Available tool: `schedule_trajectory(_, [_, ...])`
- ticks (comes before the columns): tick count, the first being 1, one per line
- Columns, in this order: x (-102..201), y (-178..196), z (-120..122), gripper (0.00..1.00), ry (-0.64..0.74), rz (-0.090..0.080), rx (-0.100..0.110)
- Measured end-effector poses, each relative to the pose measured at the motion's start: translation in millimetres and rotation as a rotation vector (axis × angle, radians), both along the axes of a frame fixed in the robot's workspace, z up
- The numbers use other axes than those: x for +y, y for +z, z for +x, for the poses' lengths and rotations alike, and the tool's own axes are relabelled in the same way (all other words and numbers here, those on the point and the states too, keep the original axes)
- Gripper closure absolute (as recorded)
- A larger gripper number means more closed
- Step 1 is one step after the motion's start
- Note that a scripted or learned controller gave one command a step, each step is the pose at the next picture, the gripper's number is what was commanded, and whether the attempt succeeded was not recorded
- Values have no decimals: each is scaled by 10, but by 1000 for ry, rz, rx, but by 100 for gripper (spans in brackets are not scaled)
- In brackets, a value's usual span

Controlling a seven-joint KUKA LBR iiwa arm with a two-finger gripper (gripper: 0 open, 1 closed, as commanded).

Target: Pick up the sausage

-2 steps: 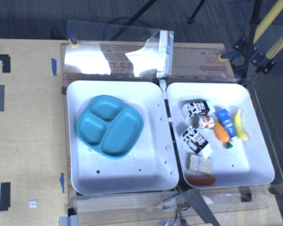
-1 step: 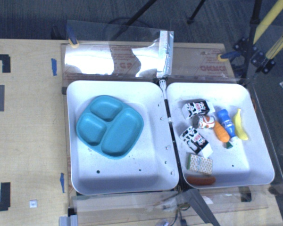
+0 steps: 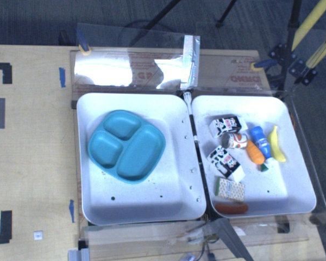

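sausage [image 3: 231, 207] is lying in the right bin [image 3: 299, 197], pressed against its near wall, toward the near-left corner; long axis is running left-right along that wall, roughly parallel to the desk's [image 3: 32, 145] front edge; end effector: can't tell how far it's open or whether it's carrying anything, so can't tell the sausage's bearing from it either; judging from the rig, the arm is coming in from the right, so the reach is likely crossing the bin's right half toward the near-left corner; a small patterned packet [image 3: 231, 189] is sitting just behind the sausage, near or touching, can't tell which; that plus the wall is leaving little room either side of the short axis, so I'm expecting a grasp across the sausage to be tight; further back, a cluster is crowding the bin's middle: two cow-print cartons [image 3: 225, 125] [image 3: 223, 159], a can [image 3: 238, 140], a carrot [image 3: 255, 152], a blue bottle [image 3: 259, 138], a banana [image 3: 277, 144]; these are sitting well apart from the sausage, not blocking a top-down approach; left bin [image 3: 98, 200] is carrying a blue divided plate [image 3: 126, 144], not involved; main risk I'm seeing: clipping the bin wall or dragging the packet.
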State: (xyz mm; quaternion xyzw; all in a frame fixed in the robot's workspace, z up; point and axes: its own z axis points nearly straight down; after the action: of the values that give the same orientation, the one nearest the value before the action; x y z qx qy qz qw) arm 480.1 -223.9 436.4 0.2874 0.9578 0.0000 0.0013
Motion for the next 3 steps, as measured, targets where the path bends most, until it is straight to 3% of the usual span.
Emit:
schedule_trajectory(1, [0,0,0,0,0,0,0])
schedule_trajectory(2, [-4,118,15,100,0,-3,-8])
schedule_trajectory(3, [-8,238,31,100,-1,-8,-17])
